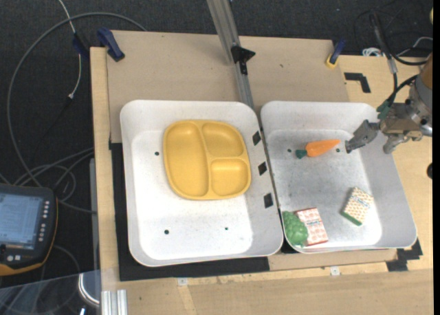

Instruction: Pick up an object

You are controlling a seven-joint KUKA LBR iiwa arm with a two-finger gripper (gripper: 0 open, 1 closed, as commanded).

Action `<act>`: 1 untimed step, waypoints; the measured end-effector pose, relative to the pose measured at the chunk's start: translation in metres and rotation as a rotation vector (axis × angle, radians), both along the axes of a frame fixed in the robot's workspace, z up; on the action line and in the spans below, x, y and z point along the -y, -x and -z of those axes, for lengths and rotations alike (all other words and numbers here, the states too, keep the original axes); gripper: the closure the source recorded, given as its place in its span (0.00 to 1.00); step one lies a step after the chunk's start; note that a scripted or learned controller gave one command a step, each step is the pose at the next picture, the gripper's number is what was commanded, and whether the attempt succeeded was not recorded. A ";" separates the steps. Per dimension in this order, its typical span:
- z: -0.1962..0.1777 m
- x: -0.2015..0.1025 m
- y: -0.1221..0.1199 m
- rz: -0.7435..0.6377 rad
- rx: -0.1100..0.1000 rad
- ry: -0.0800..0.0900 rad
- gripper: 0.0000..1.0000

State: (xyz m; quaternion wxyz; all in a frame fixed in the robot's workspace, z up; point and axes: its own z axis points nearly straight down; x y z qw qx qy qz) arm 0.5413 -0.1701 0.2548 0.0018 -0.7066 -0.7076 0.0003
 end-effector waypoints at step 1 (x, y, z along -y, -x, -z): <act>0.000 0.000 0.000 0.000 0.000 0.000 0.00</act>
